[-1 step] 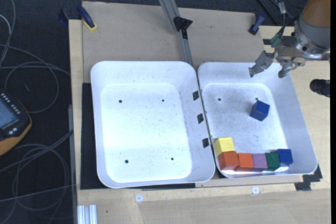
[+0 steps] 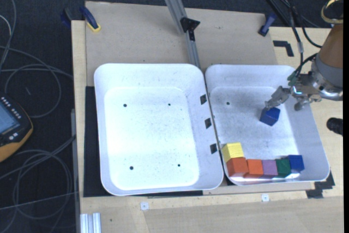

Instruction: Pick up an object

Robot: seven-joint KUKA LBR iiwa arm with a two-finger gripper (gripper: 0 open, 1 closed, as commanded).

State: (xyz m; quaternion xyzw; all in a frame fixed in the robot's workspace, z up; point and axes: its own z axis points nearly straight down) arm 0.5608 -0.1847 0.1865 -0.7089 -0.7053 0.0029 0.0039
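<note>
A: Where's the two-finger gripper [image 2: 279,100] sitting rn?

B: Over the right white plastic bin [image 2: 313,128], jaws spreading wide, holding nothing. Small blue cube [image 2: 270,115] is lying just below the left finger, tilted, prob not between the jaws.

A: Risk?

B: Closing off-centre, I'm guessing, nudging the cube aside w/o gripping. The row of coloured blocks [image 2: 262,163] is sitting well below the jaws, no clash.

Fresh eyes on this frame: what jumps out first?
The tool reaching in from the right, poised just above a lone blue cube in the middle of the right bin. Next, the row of coloured blocks packed along that bin's near wall, with a yellow block at its left end.
</note>
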